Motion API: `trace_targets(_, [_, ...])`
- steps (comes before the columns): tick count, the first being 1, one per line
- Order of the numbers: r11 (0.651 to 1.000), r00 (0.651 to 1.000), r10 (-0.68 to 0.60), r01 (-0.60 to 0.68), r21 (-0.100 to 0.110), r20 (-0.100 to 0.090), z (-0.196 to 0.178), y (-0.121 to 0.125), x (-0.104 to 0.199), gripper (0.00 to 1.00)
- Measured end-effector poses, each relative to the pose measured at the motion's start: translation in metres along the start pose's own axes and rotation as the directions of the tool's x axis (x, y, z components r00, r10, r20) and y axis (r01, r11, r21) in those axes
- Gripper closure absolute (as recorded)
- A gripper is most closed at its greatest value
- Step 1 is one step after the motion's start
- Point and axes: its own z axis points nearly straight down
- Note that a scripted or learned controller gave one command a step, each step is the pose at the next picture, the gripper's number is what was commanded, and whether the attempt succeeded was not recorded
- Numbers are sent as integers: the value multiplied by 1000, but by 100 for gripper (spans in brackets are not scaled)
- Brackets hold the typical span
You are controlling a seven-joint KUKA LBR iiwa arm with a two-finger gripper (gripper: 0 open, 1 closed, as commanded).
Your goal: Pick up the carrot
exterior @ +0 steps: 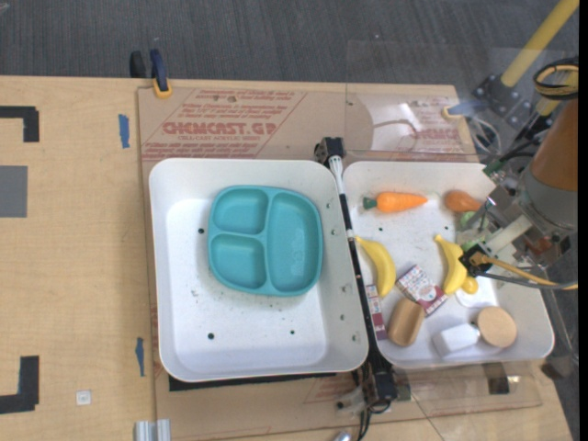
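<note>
**Carrot lies free in right bin; hand off to the side**

Hand point(478, 257) sits low over the right bin's point(533, 349) right side, beside a small banana point(451, 263). Dark fingertips are crowded by cabling and the banana; how far apart they stand cannot be told, and nothing is visibly held between them. Arm point(556, 168) comes in from the right above it.

Moving outward: an orange-red object point(462, 200) lies near the bin's upper right. Carrot point(401, 202) rests further left along the bin's upper part, lying roughly level, green stub at its left end, well apart from the hand and touching nothing. Below it are a second banana point(378, 263), a small packet point(418, 285), a brown cylinder point(405, 322), a white block point(456, 339) and a tan disc point(496, 326). Left bin point(175, 274) holds a teal divided plate point(265, 240).

Handling judgement: likely a toy carrot, light, stiff, smooth-skinned, so apt to slip or roll under the fingers. Tapered shape favours a grip across the thicker middle, fingers closing square to its long axis. Open floor around it leaves room to descend.
</note>
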Motion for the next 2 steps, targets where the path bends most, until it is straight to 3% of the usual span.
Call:
trace_targets(1, [999, 999, -34, 34, -6, -4, 118, 12, 23, 0])
trace_targets(2, [1000, 1000, -20, 20, -7, -2, 127, 20, 103, 0])
